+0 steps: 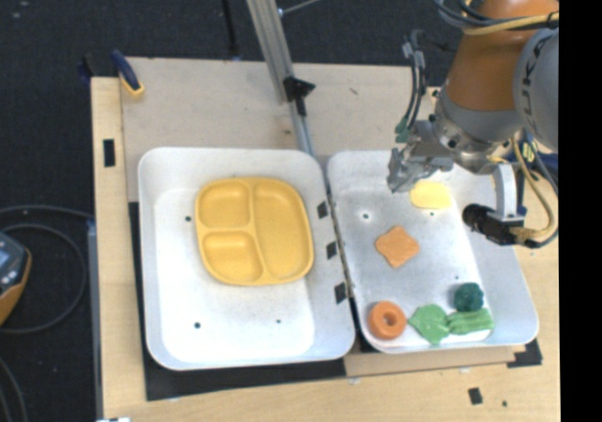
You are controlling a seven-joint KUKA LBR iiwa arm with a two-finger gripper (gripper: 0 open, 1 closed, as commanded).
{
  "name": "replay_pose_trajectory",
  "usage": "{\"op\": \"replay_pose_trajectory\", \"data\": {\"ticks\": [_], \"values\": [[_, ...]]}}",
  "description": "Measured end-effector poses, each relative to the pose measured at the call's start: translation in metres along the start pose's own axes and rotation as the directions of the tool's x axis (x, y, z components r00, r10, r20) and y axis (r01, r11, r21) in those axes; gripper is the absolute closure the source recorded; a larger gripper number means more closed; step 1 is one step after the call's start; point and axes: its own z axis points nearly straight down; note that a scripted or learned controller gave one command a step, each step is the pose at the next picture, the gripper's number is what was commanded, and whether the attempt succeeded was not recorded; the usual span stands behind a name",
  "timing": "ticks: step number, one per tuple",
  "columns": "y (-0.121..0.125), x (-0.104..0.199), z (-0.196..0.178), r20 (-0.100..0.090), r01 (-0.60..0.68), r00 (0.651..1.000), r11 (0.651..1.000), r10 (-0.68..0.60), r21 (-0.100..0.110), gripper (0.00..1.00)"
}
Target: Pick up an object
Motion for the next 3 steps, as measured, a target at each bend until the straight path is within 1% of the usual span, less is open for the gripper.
{"op": "replay_pose_trajectory", "data": {"ticks": [1,3], "values": [[0.009,0.050,-0.005,-0.001,-0.001,1.000,1.000,0.001,0.000,1.00],[0.052,0.135,0.011,0.000,-0.002,1.000,1.000,0.002,0.001,1.00]]}}
